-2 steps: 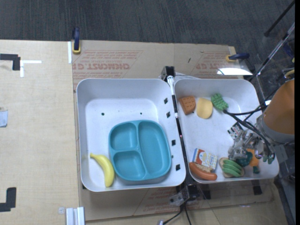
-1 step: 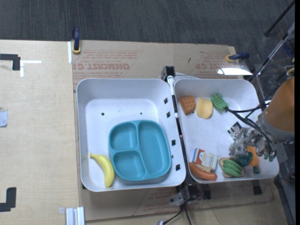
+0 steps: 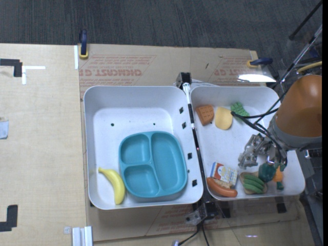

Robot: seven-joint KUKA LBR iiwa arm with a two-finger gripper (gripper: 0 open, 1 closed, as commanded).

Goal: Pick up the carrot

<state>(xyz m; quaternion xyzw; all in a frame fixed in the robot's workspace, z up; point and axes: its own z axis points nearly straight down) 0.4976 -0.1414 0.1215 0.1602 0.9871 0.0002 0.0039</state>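
The carrot [image 3: 277, 176] lies in the right bin's near right corner. Just a small orange part of it shows, with a dark green top [image 3: 267, 171] beside it. My gripper [image 3: 252, 155] hangs low over the right bin [image 3: 256, 92], just up and left of the carrot. Nothing shows in its grasp. The arm's orange band and grey wrist cover the bin's right side.
The right bin also holds a green ridged vegetable [image 3: 253, 183], a sausage [image 3: 221, 187], a small carton [image 3: 224, 172], a toast slice [image 3: 205, 114], a yellow piece [image 3: 223, 118] and a green leafy piece [image 3: 238, 108]. In the left bin are a teal divided plate [image 3: 152, 164] and a banana [image 3: 115, 182].
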